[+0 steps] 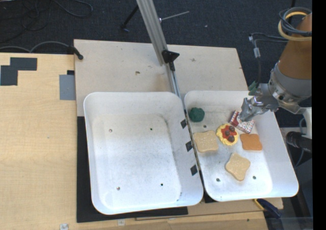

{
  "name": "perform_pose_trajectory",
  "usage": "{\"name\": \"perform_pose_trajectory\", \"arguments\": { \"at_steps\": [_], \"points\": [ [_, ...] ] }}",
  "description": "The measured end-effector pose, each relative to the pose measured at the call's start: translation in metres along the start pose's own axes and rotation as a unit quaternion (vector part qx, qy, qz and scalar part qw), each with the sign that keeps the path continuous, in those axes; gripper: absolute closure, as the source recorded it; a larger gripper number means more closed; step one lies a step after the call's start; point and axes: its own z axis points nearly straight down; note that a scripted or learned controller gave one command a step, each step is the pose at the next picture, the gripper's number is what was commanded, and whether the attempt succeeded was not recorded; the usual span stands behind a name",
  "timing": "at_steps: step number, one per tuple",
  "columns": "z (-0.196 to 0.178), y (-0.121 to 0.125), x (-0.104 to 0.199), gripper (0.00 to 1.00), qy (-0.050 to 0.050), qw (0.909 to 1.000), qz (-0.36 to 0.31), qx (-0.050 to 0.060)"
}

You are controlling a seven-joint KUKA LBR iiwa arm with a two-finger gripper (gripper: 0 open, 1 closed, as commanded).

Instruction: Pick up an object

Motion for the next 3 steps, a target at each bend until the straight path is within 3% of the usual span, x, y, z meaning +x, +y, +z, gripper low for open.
{"name": "perform_pose_trajectory", "arguments": {
  "at_steps": [3],
  "points": [
    [0.041, 0.043, 0.158, 1.00, 0.000, 1.0000, -0.001, 0.002]
  ]
}}
